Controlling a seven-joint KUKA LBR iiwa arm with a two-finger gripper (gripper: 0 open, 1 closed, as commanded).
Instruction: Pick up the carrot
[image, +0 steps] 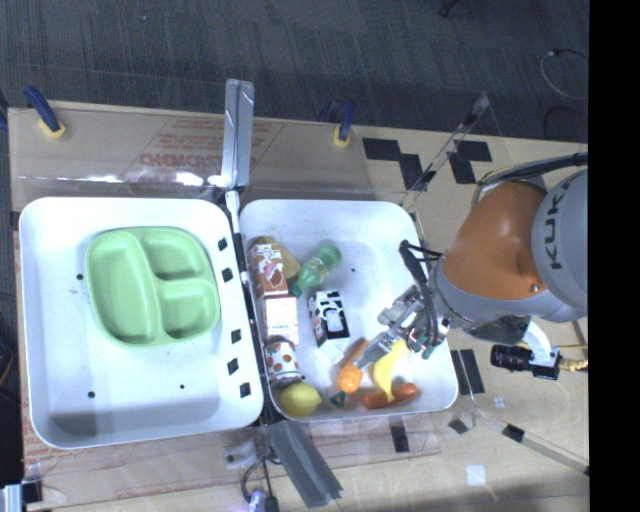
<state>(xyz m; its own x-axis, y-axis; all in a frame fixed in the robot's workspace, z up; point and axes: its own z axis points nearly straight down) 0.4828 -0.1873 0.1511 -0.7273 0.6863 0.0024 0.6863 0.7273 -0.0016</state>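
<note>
The carrot (351, 367) is wedged low in the right bin (380, 215), crowded by a banana (385, 368), lemon (300, 399) and tomato (378, 398). The pincer (392, 338) is parked right above it; grip state can't be told. A green tray (152, 284) is sat in the left bin (50, 400).

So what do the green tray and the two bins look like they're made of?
Green tray: apparently moulded plastic, matte pale green, with soft rounded compartment walls. Left bin and right bin: probably thin white plastic, smooth and slightly glossy, with rounded corners; the material can't be confirmed from the view.
</note>
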